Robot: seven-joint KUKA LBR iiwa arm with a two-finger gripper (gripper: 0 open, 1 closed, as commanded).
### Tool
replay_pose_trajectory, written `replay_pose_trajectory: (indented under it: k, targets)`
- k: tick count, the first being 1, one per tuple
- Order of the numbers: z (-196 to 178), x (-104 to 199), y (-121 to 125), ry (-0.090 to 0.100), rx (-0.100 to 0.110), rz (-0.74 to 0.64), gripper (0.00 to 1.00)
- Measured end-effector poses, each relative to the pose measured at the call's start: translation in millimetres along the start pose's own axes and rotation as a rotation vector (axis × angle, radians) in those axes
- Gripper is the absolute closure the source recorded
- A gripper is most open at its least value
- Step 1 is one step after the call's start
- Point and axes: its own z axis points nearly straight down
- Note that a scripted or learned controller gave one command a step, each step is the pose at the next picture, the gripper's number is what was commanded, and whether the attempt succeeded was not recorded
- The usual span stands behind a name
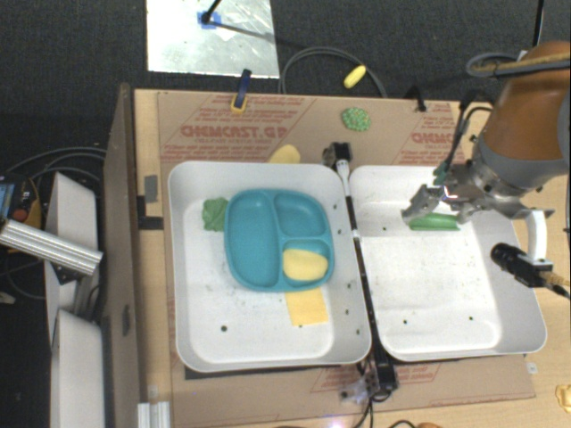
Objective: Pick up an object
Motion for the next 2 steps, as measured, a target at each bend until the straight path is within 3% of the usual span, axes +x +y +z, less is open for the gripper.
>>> replay_pose_trajectory:
  k: [2]
  targets:
    - [143, -91, 56, -0.002, 0.002, 0.004, 0.0]
